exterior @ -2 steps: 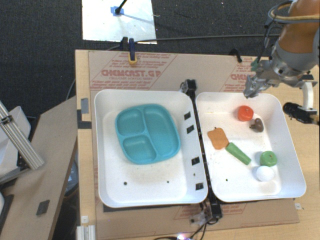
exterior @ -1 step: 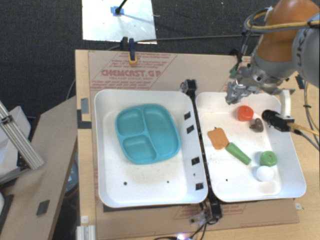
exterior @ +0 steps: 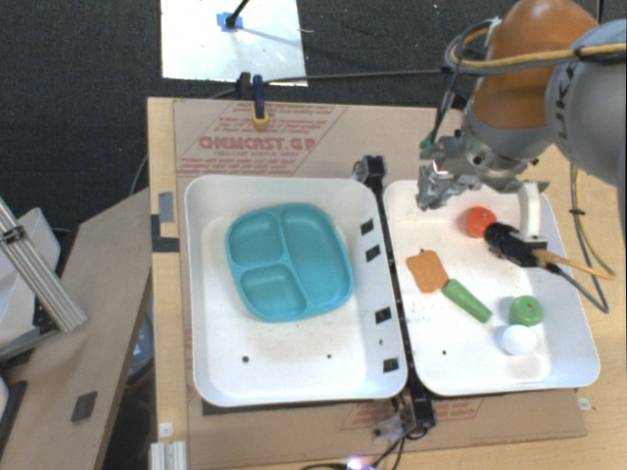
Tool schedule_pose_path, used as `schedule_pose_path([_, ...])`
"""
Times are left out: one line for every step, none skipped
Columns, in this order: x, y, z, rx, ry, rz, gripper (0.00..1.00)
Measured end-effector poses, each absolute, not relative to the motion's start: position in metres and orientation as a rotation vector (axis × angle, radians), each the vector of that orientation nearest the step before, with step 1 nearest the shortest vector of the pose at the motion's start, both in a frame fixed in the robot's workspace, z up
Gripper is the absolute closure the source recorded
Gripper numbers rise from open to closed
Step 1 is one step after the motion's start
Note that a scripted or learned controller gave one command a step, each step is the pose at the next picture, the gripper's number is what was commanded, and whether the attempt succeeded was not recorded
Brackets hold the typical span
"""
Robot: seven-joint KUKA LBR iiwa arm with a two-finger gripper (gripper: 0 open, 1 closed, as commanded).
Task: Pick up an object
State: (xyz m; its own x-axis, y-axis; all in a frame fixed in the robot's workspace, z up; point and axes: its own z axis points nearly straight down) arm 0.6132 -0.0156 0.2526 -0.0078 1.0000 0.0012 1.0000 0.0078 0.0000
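My gripper [exterior: 429, 196] hangs over the far left corner of the right bin [exterior: 558, 360], with nothing visibly held in it. An orange-red ball [exterior: 478, 221] lies just to its right. A flat orange piece [exterior: 427, 270] sits nearer the front, and a green stick [exterior: 466, 301] lies slantwise beside it. Toward the bin's right side rest a green round piece [exterior: 526, 309] and, touching it at the front, a white ball [exterior: 518, 339].
The left bin [exterior: 294, 370] holds a teal divided plate [exterior: 289, 260]. A black-clipped divider [exterior: 387, 272] runs between the two bins. The grey arm with its orange band [exterior: 534, 47] reaches in over the right bin's far edge.
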Motion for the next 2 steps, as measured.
schedule_pose_path([0.600, 0.025, 0.248, -2.213, -2.229, 0.000, 1.00])
schedule_pose_path([0.585, 0.070, 0.235, -2.214, -2.228, -0.001, 1.00])
